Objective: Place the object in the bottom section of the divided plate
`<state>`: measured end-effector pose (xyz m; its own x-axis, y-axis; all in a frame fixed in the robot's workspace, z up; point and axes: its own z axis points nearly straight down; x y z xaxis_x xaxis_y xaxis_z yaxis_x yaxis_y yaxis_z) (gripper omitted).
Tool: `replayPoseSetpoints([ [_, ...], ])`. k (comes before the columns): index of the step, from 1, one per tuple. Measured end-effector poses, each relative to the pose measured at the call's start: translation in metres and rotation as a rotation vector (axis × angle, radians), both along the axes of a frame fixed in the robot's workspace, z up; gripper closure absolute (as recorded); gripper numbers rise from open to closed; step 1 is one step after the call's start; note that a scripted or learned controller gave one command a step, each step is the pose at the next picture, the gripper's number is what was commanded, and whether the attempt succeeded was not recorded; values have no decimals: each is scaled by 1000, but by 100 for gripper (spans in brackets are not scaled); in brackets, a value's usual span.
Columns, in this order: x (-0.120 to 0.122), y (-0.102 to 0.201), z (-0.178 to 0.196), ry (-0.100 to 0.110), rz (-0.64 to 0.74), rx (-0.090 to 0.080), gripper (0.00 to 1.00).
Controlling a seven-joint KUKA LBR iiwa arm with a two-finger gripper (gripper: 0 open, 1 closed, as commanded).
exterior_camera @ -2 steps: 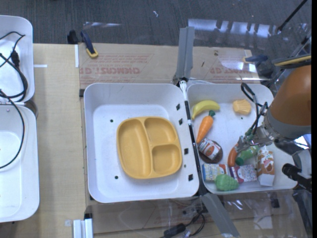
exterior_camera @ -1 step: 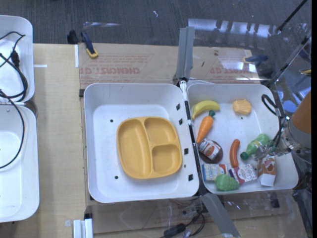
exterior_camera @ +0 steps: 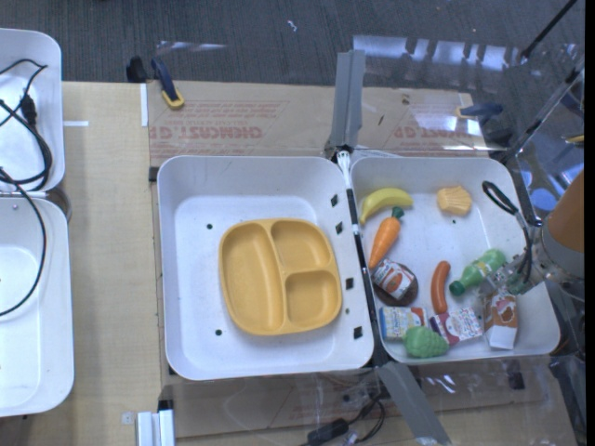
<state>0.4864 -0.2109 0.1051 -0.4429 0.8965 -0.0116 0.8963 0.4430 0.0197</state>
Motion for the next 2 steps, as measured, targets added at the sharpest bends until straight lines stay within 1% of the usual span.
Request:
replayPoseSetpoints([
  [1, -7, 53, 104, 21, 194, -1, 100],
  [2, -8, 165, 86, 23, 199, -1, 100],
])
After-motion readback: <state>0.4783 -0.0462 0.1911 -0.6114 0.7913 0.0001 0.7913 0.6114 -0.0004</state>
